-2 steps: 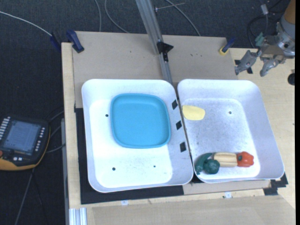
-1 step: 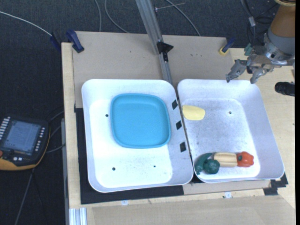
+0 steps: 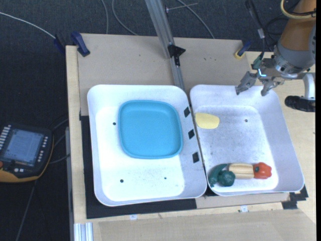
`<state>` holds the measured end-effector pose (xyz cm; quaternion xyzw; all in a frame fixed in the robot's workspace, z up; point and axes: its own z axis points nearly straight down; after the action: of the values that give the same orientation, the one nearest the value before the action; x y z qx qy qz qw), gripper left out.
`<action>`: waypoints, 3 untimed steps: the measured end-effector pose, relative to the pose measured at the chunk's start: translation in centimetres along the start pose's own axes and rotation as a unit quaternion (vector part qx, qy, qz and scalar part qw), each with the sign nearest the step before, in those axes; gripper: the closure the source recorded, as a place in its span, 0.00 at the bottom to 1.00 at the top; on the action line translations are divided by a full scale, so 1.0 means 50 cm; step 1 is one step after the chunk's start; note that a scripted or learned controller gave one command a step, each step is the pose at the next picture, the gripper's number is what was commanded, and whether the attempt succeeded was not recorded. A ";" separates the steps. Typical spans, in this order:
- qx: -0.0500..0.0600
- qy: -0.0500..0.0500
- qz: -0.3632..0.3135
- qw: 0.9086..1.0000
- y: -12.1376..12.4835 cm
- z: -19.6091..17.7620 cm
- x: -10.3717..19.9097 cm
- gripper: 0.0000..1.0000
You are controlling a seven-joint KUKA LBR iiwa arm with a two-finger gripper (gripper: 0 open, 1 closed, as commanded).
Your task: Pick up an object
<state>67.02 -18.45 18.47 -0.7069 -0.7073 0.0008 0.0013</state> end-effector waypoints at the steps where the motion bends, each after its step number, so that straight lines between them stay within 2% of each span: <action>1: 0.001 0.000 0.000 1.000 0.001 0.122 -0.012 0.00; 2: -0.003 -0.001 0.000 1.000 0.005 0.092 -0.012 1.00; 3: -0.004 -0.001 0.000 1.000 0.001 -0.034 -0.017 1.00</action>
<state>67.08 -19.30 20.18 -0.7070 -0.7072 -0.0014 -0.0023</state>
